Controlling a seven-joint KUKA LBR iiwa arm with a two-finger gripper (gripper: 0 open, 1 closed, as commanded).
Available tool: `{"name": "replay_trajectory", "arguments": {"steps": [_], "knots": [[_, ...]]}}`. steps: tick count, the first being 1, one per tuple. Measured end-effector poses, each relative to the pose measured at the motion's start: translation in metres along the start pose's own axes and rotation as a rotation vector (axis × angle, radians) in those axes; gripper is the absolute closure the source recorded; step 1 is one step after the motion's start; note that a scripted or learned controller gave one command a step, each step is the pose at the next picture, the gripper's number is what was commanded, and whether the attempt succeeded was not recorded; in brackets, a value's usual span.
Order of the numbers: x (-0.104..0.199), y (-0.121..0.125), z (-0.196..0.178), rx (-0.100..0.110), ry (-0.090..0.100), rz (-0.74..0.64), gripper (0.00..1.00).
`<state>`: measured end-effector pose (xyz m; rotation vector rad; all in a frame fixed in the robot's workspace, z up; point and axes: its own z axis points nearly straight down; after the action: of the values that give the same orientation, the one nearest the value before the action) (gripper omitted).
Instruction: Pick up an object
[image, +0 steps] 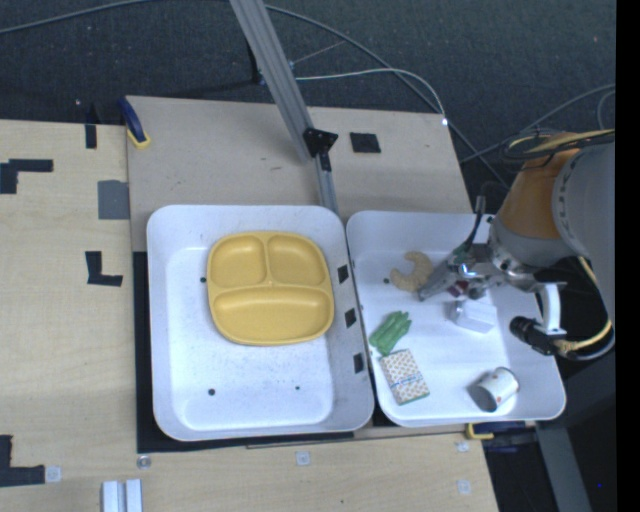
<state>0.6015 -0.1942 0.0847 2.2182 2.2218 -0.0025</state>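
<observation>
A KUKA arm's gripper (452, 280) hangs low over the right bin (520, 400), its fingers spread and holding nothing, beside a tan wooden piece (412, 270) and just above a small white block (476, 318). A green toy (390, 331), a patterned card (405, 376) and a white cup (495, 388) lie nearer the front; a yellow divided plate (270, 287) sits in the left bin (170, 330). With targets crowded, the fingers may nudge the piece aside or close on air
</observation>
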Motion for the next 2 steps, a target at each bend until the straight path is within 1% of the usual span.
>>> {"name": "replay_trajectory", "arguments": {"steps": [1,2], "knots": [[0.0,0.002,-0.013,-0.005,-0.001,-0.001,1.0],[-0.002,0.007,-0.076,-0.004,0.001,0.0,1.0]]}}
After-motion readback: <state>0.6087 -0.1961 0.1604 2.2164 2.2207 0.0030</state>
